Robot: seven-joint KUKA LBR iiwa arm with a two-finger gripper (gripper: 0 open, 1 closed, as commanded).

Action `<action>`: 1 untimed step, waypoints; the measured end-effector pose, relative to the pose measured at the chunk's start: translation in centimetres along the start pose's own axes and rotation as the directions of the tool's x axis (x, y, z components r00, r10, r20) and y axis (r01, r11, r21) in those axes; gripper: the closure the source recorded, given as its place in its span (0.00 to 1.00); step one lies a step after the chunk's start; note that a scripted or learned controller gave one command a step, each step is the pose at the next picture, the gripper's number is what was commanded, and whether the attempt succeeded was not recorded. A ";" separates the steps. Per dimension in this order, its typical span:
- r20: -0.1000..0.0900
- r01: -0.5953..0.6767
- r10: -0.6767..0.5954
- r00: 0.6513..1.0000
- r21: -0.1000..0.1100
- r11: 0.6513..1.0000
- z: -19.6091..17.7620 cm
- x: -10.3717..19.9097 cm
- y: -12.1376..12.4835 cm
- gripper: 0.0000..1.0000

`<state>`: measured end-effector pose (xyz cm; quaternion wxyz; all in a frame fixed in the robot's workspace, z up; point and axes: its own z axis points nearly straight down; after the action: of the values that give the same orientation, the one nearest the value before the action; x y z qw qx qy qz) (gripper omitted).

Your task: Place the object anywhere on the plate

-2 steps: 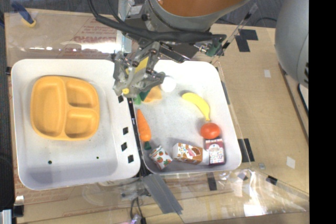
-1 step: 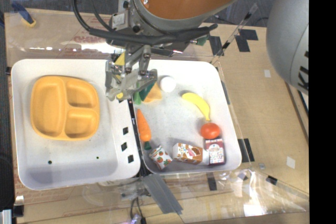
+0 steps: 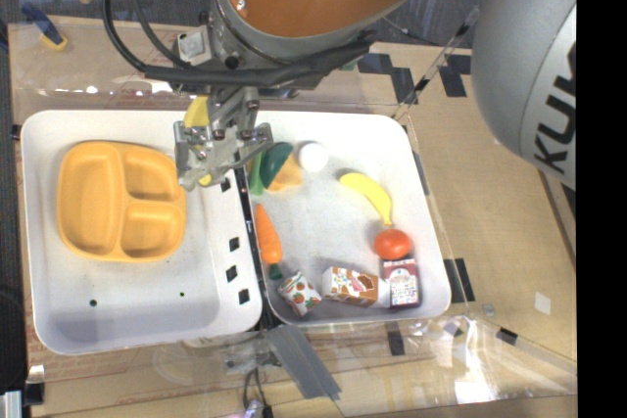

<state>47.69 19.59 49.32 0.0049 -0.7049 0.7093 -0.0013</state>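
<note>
Two shallow white bins sit side by side on the wooden counter (image 3: 490, 210), the grey arm with its orange band looming over them from above.

A small yellow object (image 3: 201, 113) shows at the metal pincer (image 3: 217, 155), over the seam between the bins, just right of the plate's rim. Yellow peeks out above the metal parts and again below them near the left finger, so its long axis seems to run up and down the view, though most of it is hidden. Whether the pincer is clamped on it or merely in front of it, I cannot tell.

Just left lies the plate (image 3: 120, 201), a glossy orange-yellow plastic tray with rounded corners and three moulded compartments, resting in the left bin (image 3: 59, 308).

In the right bin (image 3: 421, 171) there are a green and yellow piece (image 3: 274, 169), a white ball (image 3: 313, 156), a curved banana (image 3: 369, 195), a slim orange carrot (image 3: 267, 237) lying along the bin's left wall, a round red tomato (image 3: 392, 243), and three small printed cartons (image 3: 351, 286) along the near edge.
</note>
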 end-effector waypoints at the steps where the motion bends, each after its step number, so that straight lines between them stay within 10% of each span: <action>1: 0.000 -0.001 0.001 1.000 0.000 1.000 0.0 0.0 0.0 0.00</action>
<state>47.70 19.56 49.33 0.0049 -0.7047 0.7095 -0.0015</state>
